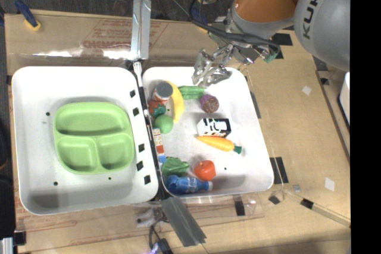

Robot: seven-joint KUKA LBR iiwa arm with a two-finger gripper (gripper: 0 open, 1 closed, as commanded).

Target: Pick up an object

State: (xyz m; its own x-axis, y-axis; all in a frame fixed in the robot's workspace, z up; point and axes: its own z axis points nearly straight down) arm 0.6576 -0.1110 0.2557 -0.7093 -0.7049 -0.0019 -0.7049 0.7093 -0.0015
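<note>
Camera view reads KUKA on the arm (324,3); tool (209,73) open above the right bin (256,146)

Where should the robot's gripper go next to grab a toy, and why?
Probably straight down a little and slightly toward the camera. The gripper hangs over the far edge of the right bin, holding nothing, and the green vegetable and the purple ball-shaped toy lie just below it. The purple one sits apart from its neighbours, so it looks the easier grab.
</note>
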